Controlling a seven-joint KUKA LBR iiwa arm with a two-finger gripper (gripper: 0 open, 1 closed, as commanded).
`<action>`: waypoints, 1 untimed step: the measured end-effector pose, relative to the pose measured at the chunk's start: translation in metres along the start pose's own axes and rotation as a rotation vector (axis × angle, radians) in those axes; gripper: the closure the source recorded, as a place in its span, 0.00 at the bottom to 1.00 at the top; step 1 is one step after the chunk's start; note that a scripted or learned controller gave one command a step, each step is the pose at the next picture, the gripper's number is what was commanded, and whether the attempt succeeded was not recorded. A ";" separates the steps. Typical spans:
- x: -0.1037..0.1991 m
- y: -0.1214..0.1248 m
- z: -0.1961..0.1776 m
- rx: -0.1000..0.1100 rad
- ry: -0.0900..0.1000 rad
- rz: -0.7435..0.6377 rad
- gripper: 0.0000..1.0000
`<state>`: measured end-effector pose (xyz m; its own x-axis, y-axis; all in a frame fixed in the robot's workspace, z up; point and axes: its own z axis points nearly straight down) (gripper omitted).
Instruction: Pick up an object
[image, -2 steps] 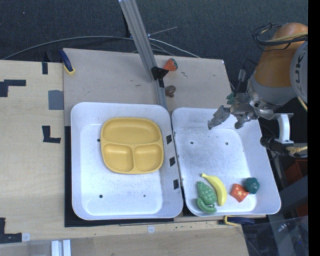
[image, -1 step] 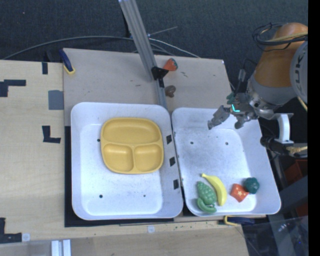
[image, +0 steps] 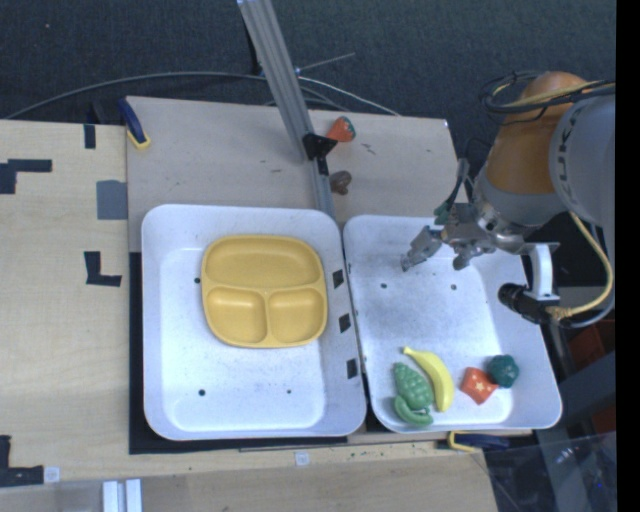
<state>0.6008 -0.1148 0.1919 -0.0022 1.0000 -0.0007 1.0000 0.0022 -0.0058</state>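
A grey KUKA arm with an orange band reaches in from the right, its gripper (image: 437, 253) poised over the upper part of the right-hand bin (image: 420, 300), fingers spread apart with nothing between them. The pickable toys sit well apart from it, crowded into that bin's near corner: a yellow banana (image: 432, 374) lying at a slant, a knobbly green vegetable (image: 410, 388) touching its left side, a small red piece (image: 477, 385) and a dark green piece (image: 503, 369) just beside each other to the right. Their huddle against the bin's low wall looks like the result of sliding or tumbling rather than careful placing, and it is likely to make a clean grasp harder. The left-hand bin (image: 170, 330) holds a yellow three-compartment tray (image: 264, 290), set flat toward the far side. How high the gripper hangs above the bin floor cannot be judged from this slanted view. The red and dark green pieces are too small to name. A slanting metal post (image: 285, 85) crosses the bench behind the bins, and two small objects lying near it are too blurred to identify.
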 end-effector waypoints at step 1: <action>0.005 0.004 0.046 0.001 0.001 0.000 0.00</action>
<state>0.6043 -0.1098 0.1460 -0.0024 1.0000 -0.0001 1.0000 0.0024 -0.0065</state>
